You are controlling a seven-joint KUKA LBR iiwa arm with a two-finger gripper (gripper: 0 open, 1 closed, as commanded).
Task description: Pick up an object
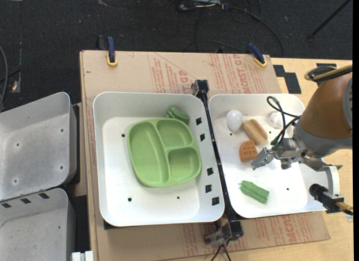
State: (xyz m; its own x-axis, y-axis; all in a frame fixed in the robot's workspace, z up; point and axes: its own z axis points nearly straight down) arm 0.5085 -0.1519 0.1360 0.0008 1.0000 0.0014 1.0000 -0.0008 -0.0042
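gripper [261,159] seemingly beside waffle [248,151]

Bright even overhead light, soft shadows, white bins [112,119] slightly overexposed.

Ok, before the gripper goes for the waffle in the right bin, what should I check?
1. Waffle lies flat in the right bin: ok.
2. Gripper is beside the waffle, not over it: not ok.
3. Bread roll touches the waffle's upper edge, crowding it: not ok.
4. Green bean pod is apart from the waffle: ok.
5. Finger opening: cannot tell.
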